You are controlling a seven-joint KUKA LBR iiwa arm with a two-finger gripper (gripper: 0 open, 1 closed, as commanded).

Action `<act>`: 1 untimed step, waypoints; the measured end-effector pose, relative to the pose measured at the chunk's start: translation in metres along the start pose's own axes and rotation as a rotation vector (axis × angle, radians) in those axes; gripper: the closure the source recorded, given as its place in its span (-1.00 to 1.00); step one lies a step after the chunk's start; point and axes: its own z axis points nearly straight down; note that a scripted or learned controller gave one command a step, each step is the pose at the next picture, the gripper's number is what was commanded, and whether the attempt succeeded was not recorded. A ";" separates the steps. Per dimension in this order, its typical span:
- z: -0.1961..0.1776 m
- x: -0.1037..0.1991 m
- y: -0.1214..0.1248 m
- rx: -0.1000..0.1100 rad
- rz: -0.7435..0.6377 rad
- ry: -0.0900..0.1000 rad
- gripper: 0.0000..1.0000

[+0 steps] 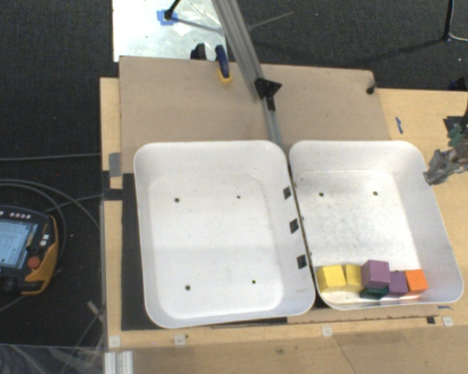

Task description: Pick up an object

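Blocks (372, 279) clustered in right bin's (359, 209) near corner, well below and left of gripper (444, 166); grip state impossible to tell.

No legible text, label, brand, number or sign is showing anywhere; the lit screen of the handheld control pendant (8, 244) is displaying content too small to read.
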 end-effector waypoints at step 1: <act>0.126 0.041 -0.053 0.013 0.002 0.005 1.00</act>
